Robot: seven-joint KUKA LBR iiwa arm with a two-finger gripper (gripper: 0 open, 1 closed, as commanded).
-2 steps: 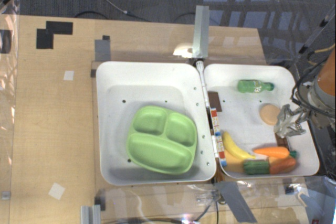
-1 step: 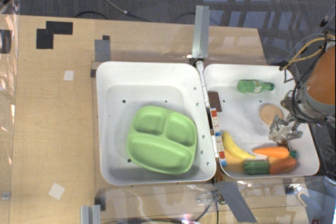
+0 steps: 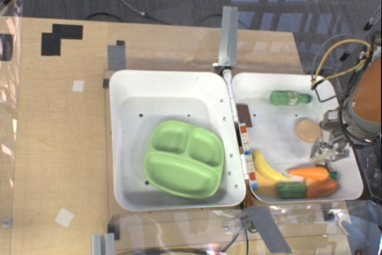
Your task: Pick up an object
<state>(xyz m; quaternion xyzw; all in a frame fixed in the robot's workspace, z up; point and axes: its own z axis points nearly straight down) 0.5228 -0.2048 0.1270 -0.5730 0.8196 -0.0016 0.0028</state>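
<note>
The right bin (image 3: 262,128) holds a green bottle (image 3: 290,98) at the back, a tan round disc (image 3: 308,130) in the middle, and a yellow banana (image 3: 267,168), an orange carrot (image 3: 310,174), a green vegetable (image 3: 291,190) and a reddish piece (image 3: 323,187) along the front. My gripper (image 3: 329,151) hangs at the bin's right side, just above the carrot's right end and right of the disc. Nothing shows between its fingers.
The left bin (image 3: 128,104) holds a green divided plate (image 3: 184,158). A metal post (image 3: 228,39) stands behind the seam between the bins. Cables (image 3: 334,63) loop at the arm on the right. Wooden bench (image 3: 54,146) spreads to the left.
</note>
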